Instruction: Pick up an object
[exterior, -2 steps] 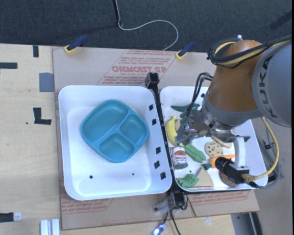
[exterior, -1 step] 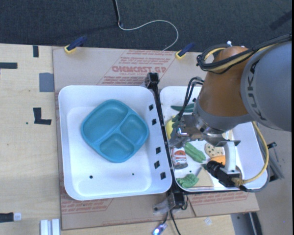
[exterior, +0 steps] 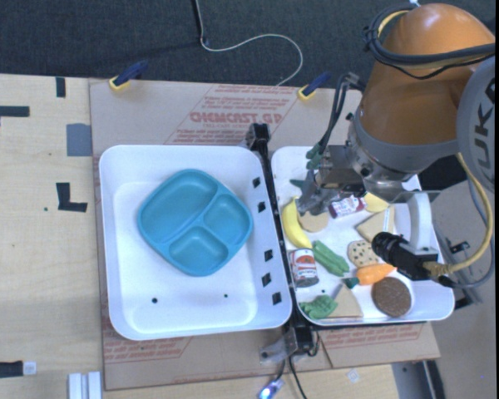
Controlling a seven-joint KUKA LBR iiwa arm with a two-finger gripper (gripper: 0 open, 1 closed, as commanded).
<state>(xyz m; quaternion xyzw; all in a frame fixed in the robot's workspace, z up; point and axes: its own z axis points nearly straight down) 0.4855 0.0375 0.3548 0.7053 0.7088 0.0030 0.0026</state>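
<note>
Approach step: pincer (exterior: 314, 196) low in right bin (exterior: 424, 312) above banana (exterior: 294, 226); finger state cannot tell. Next: settle onto banana, close, lift.

Blue plate (exterior: 195, 221) in left bin (exterior: 116, 223) — arm (exterior: 416, 90) over toy-food-filled right bin (exterior: 437, 310).

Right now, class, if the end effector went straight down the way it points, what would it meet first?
Probably the banana beneath the end effector, or the round tan piece beside it; depth is unclear from above.
</note>
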